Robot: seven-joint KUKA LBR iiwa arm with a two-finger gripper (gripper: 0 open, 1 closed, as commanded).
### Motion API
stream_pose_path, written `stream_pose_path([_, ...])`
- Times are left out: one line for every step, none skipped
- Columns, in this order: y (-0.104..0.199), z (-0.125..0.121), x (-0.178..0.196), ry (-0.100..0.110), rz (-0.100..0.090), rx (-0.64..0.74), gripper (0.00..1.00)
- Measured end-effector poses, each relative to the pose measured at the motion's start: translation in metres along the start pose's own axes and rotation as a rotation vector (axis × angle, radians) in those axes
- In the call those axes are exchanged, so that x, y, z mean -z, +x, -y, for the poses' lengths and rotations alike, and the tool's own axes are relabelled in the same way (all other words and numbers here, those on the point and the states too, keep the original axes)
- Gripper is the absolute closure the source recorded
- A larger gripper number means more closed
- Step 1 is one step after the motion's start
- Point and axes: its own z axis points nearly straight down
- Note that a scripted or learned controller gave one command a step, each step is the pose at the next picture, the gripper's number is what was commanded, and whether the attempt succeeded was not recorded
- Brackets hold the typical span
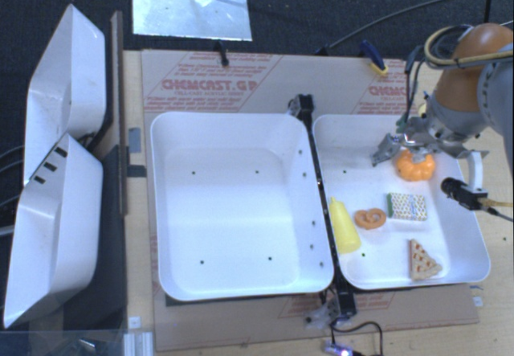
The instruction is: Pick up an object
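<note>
- On my far left, the left bin [233, 210] holds nothing I need, so I keep the arm over the right bin [353, 161] and off the shared wall between them.
- Next along, the yellow piece [344, 226] lies against that dividing wall; I judge it a poor target because a finger has little room there.
- The pretzel [370, 218] sits just beside it, with the small printed box [407, 206] to its right and the pizza slice [422, 259] near the front rim.
- The orange object [415, 166] lies toward the back of the right bin, right under the gripper [408, 145], so that is my pick.
- I cannot tell whether anything is grasped there, or how that tool is set.
- To do this well, I would centre over the orange object, descend straight, and confirm the grasp before lifting.
</note>
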Motion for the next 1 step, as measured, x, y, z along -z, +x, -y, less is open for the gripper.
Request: stream_pose_path([0.0000, -0.0008, -0.0150, -0.005, 0.001, 0.000, 0.00])
